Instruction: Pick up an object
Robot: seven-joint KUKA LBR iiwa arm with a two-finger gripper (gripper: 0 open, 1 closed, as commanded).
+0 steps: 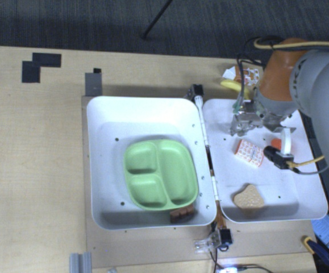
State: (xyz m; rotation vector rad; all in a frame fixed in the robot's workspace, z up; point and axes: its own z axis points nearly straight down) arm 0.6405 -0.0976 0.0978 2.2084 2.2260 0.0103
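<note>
A: Gripper [242, 124] sits low over the right bin [300, 206], toward its far-left corner. Nearest candidate is the red-and-white patterned packet [249, 153], lying flat near the bin's middle, just nearward of the fingers and apart from them.

B: Holding anything?

A: Nothing visible between the fingers. How far they are spread I cannot tell (metal parts blur together against the white floor).

B: How to do the grasp well?

A: My judgement: centre over the packet, turn the wrist so the fingers straddle its short side, descend until nearly touching the floor, then close. A flat packet gives little to pinch, so an off-centre approach would likely just push it.

B: Alternative target?

A: The tan heart-shaped piece [249, 198] near the bin's front edge looks thicker, possibly easier. The left bin [99, 152] holds a green divided tray [161, 173] with a small brown object [181, 214] at its front edge, partly tucked under.

B: Unclear items?

A: A red and white thing [282, 143] by the right edge is partly behind the arm's cable [298, 165]; identity unresolved.
</note>
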